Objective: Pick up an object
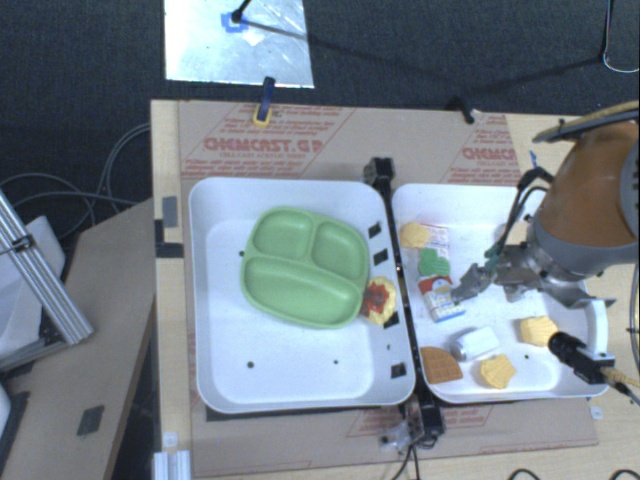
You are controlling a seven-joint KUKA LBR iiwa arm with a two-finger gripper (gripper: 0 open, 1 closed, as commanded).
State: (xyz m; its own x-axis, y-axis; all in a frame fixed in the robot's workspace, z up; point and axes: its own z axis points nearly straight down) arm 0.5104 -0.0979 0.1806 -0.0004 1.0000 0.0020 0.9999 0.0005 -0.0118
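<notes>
The gripper (pixel 470 286) hangs low over the middle of the right bin (pixel 500 196), reaching in from the right on the grey arm with its orange band (pixel 597 183). Its dark fingers (pixel 466 288) point left, and their tips sit just beside the right edge of a small red-and-white packet (pixel 437 296). Whether they are spread or closed cannot be made out at this size, and nothing shows between them.

The packet lies flat with its long axis running from far to near, tilted a little toward the right at the near end. Just beyond it lie a green piece (pixel 433 262) and a yellow-and-white packet (pixel 424 235). Near the bin's front edge are a white block (pixel 477 343), a brown wedge (pixel 440 364) and two yellow chunks (pixel 496 371) (pixel 538 330).

In the left bin (pixel 225 368) a green divided plate (pixel 305 266) lies flat, with a red-and-yellow toy (pixel 379 298) touching its right rim.
</notes>
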